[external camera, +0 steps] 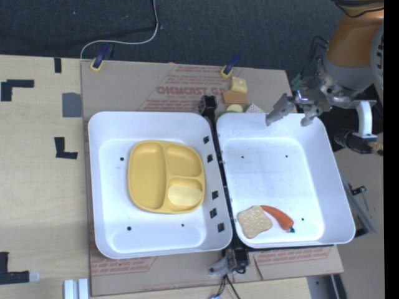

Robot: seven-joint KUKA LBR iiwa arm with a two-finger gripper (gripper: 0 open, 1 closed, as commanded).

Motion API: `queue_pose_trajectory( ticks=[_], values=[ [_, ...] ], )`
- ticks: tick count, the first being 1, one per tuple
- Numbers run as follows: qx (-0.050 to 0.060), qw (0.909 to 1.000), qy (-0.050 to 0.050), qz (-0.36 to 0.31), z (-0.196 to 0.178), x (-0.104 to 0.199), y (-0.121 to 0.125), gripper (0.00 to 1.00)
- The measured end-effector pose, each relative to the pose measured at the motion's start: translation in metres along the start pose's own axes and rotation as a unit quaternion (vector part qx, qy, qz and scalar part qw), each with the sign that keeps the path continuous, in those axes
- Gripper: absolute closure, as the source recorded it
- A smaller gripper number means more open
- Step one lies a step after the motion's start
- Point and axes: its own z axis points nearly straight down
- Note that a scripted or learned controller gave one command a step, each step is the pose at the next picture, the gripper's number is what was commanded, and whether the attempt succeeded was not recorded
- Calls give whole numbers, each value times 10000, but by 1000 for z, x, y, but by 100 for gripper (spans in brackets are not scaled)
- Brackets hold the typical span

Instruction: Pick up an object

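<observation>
The right white bin (324,167) holds a round tan cracker-like slice (254,222) and an orange carrot-like piece (278,217) at its near edge, side by side and touching. My gripper (292,113) hangs over the far right rim of that bin, well away from both. Its two grey fingers (278,111) stand spread apart with nothing between them. The left bin (100,167) carries a yellow divided plate (165,176).
Small yellow and brown blocks (236,91) lie on the cardboard behind the bins, near a blue clip (230,64). A clamp (212,161) joins the two bins down the middle. A white cable (149,17) runs across the dark floor at the back.
</observation>
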Motion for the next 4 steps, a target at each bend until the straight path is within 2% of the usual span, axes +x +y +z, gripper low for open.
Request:
queue_pose_trajectory(
  ticks=[1, 2, 3, 4],
  values=[
    [20, 10000, 5, -6, 111, 30, 13, 0],
    [-1, 10000, -7, -7, 195, 31, 27, 0],
    [-9, 10000, 0, -8, 191, 25, 53, 0],
    [-4, 10000, -6, 1, 191, 23, 31, 0]
  ],
)
